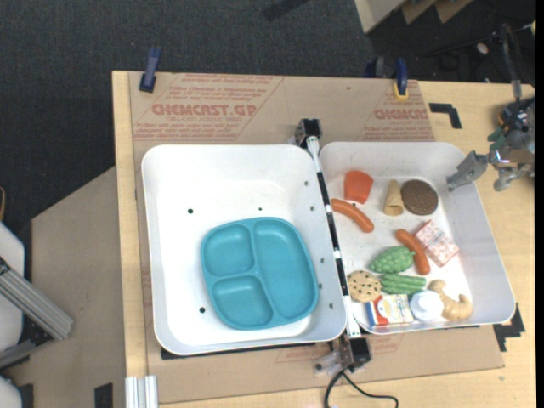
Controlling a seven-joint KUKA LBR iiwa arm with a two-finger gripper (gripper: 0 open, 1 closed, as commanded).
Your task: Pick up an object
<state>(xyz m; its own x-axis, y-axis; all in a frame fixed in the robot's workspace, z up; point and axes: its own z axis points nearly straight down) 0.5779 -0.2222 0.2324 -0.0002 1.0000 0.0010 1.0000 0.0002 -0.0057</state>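
The right bin (476, 219) holds several toy foods: an orange pepper piece (358, 185), a sausage (352, 215), a tan cone (392, 198), a brown patty (419, 197), a second sausage (413, 251), a red-and-white packet (437, 243), a green leafy piece (392, 260), a green pod (402, 284), a cookie (364, 286), a small carton (389, 310) and a tan figure (455, 303). My gripper (486, 172) hangs over the bin's far right corner, up and to the right of the patty. Its fingers (465, 171) stand open with nothing between them.
The left bin (170, 194) holds a teal divided plate (257, 271). A ridge (327, 219) runs between the two bins. Brown cardboard (212, 109) lies under both, held by clamps at the back edge.
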